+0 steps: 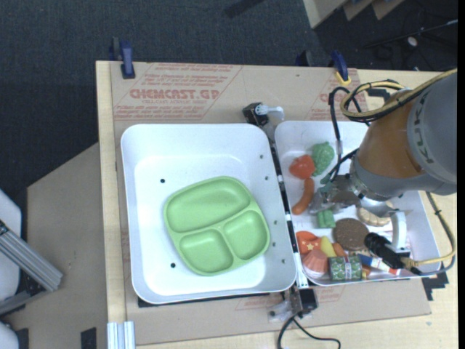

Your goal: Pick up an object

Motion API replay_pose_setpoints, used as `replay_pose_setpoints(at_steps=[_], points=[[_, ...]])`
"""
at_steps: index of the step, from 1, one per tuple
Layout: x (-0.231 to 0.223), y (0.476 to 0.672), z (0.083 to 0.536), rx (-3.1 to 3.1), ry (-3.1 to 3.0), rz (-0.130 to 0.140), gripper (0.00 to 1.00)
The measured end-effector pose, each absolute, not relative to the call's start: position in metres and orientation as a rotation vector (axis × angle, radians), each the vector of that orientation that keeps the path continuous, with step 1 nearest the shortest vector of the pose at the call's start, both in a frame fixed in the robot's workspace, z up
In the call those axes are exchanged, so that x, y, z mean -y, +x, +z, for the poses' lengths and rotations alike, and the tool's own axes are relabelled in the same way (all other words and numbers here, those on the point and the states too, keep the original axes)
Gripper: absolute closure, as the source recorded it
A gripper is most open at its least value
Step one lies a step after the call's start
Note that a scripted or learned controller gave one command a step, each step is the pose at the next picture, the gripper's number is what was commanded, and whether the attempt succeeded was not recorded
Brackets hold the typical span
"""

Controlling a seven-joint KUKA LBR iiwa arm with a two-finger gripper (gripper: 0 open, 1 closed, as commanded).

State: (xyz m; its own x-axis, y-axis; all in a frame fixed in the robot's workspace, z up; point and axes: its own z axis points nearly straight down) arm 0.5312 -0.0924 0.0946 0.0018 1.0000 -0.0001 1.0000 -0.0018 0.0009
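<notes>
The claw (333,197) hangs low in the right bin (429,227), just right of an orange sausage (304,195); its grip cannot be told.

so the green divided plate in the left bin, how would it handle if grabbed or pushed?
The green divided plate looks like moulded plastic: probably stiff and light. It lies flat, so unlikely to tip or roll. Its smooth low rim could slip from a two-finger pinch; a push would likely slide it across the left bin.
</notes>
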Motion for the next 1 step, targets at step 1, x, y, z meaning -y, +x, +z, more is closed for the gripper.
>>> replay_pose_setpoints(at_steps=[1], points=[[0.0239,0.5988,0.2198,-2.223,2.202,0.02,1.0]])
